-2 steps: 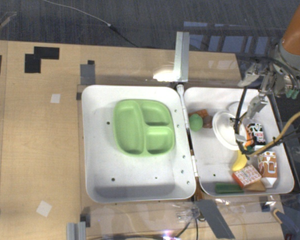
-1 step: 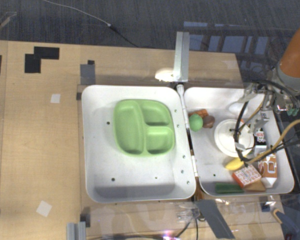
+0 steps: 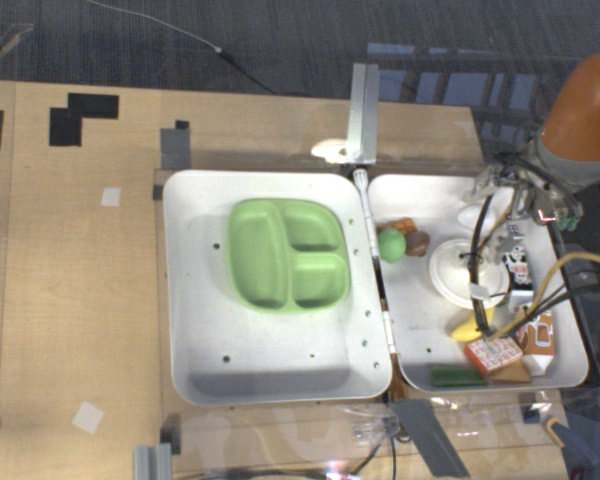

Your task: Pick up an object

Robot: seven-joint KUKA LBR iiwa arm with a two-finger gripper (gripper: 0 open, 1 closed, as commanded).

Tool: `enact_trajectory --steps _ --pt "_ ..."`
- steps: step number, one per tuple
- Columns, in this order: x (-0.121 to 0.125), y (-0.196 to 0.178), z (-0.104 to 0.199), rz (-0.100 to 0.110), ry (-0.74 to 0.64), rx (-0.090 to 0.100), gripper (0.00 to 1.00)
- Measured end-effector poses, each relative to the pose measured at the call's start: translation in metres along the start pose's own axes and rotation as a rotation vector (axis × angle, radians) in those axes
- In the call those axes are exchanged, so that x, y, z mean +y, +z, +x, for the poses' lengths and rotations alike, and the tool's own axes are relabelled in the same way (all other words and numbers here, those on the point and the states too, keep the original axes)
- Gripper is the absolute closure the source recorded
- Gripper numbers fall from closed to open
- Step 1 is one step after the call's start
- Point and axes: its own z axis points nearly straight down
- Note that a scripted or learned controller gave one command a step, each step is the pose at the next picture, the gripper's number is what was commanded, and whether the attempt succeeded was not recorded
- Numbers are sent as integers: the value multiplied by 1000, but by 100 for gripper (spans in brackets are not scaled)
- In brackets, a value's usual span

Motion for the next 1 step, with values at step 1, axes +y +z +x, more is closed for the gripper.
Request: enact_trajectory --steps 1 --pt "4 8 38 9 -203 -24 0"
